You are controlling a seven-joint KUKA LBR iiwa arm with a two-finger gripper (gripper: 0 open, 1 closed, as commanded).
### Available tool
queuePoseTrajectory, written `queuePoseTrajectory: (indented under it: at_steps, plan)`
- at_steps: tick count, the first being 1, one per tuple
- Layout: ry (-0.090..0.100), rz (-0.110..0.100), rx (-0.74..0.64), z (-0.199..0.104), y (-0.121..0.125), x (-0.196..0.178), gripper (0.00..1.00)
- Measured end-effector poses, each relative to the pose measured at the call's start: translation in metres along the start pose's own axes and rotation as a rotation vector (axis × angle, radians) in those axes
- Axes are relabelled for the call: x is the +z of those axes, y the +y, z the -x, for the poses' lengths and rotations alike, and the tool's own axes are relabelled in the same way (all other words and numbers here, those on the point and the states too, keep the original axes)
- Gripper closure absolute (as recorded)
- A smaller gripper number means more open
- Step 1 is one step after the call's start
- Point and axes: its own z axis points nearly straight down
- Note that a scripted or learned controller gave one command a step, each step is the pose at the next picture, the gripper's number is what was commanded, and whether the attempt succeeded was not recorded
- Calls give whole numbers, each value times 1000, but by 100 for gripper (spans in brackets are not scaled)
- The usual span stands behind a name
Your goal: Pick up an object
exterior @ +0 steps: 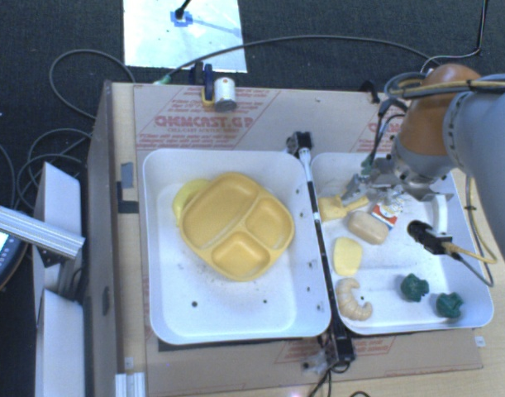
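Observation:
My gripper [361,192] hangs low over the upper left part of the right bin [475,300], below the orange band of the arm [438,122]. It is just above a yellow food piece [331,209] and a tan bread-like block [368,227]. A red and white item [388,213] lies right beside it. Further toward the front lie a pale yellow slab [347,257], a curled beige shrimp-like piece [354,298] and two green broccoli pieces [413,287] [449,304]. I see nothing lifted off the bin floor.
The left bin [165,304] holds a yellow divided plate [235,224] resting on a yellow bowl or lid [184,198]. A black divider rail [314,213] runs between the bins. A black plug on a yellow cable [430,236] hangs over the right bin.

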Motion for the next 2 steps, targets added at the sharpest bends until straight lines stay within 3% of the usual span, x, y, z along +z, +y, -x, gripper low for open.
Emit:
queuePoseTrajectory:
  at_steps: [1,2]
  plan:
    - [-4,12,1,6,-62,6,0]
    - [-3,4,1,-28,7,10,0]
